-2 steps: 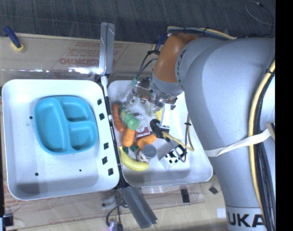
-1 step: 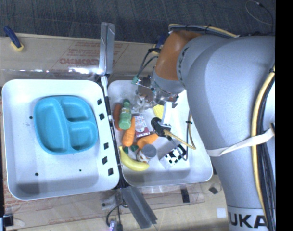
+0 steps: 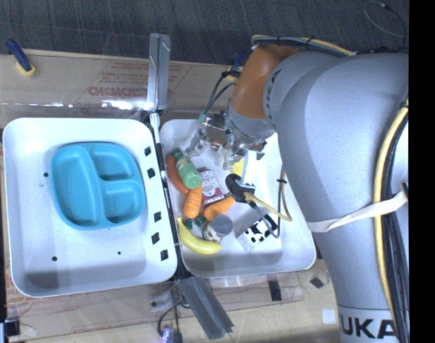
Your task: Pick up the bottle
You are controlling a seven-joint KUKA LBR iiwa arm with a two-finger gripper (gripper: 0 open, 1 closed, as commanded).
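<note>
The bottle [image 3: 188, 173] is small and green with a pale top, and it lies in the back left part of the right bin [image 3: 296, 252], among other items. My gripper [image 3: 216, 146] hangs over the back of that bin, just right of and behind the bottle. Nothing shows between bottle and gripper that tells me they touch. The arm's grey body covers the bin's right side.
An orange carrot [image 3: 175, 175] lies against the bottle's left side. In front of the bottle lie a red-labelled packet [image 3: 211, 186], more carrots [image 3: 193, 203], a grey can [image 3: 221, 225], a banana [image 3: 197, 242] and a black-and-white item [image 3: 256, 234]. The left bin [image 3: 24, 263] holds a blue divided tray [image 3: 99, 184].
</note>
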